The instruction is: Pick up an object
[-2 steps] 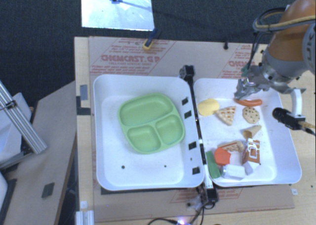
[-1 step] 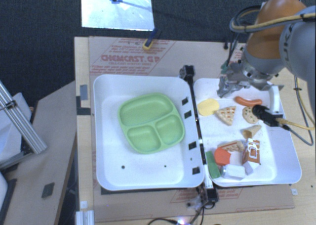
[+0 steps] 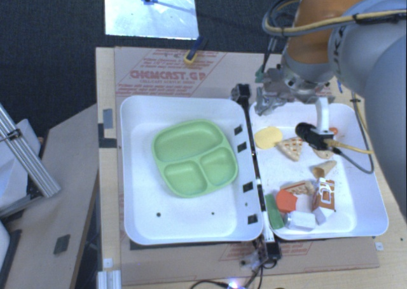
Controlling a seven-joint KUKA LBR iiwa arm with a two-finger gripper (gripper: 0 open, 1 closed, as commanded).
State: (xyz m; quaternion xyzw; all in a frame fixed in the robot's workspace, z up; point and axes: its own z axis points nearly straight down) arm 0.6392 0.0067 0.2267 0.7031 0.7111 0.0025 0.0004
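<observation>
Gripper (image 3: 270,102) is seen low over the far left corner of the right bin (image 3: 357,183), its open or closed state not discernible, with a yellow disc (image 3: 268,136) lying just beside it along that bin's left edge, and a green tray (image 3: 194,157) laid in the left bin (image 3: 146,218).

Both bins are plain white, the left bin (image 3: 143,218) and the right bin (image 3: 364,202). The divided tray (image 3: 191,148) is light green, without pattern. The round piece (image 3: 268,136) is yellow, the wedge (image 3: 291,148) is tan with a brown grid, the block (image 3: 287,201) is red-orange, the strip (image 3: 273,211) is green. The small box (image 3: 325,195) seems orange with white marks. The cardboard (image 3: 168,73) on the bench is pale brown with red print.
</observation>
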